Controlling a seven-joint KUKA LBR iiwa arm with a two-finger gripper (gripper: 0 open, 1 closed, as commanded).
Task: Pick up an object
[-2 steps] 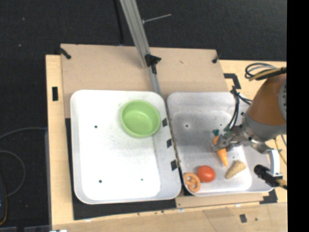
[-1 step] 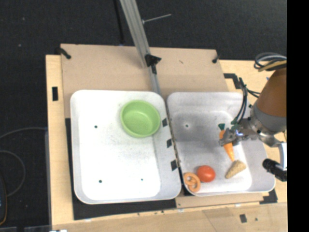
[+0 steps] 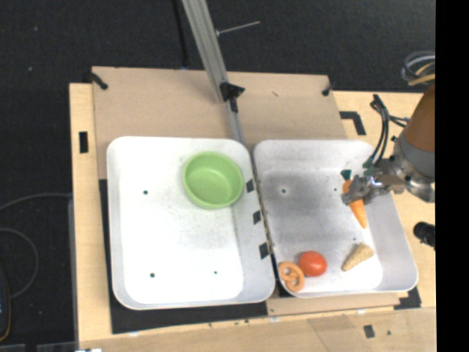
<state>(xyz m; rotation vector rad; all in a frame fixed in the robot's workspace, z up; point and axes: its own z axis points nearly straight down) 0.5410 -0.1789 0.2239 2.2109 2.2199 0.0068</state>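
Right bin (image 3: 308,167): pincer (image 3: 359,191) low over orange carrot (image 3: 357,211), touching its upper end; finger state unclear.

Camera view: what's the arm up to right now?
The arm reaches in from the right, its gripper over the right bin, right at an orange carrot. The carrot's top end sits under the gripper; whether it is actually gripped can't be told. Near that bin's front edge lie a red tomato, a pretzel-like piece and a tan wedge. The left bin holds a green bowl.
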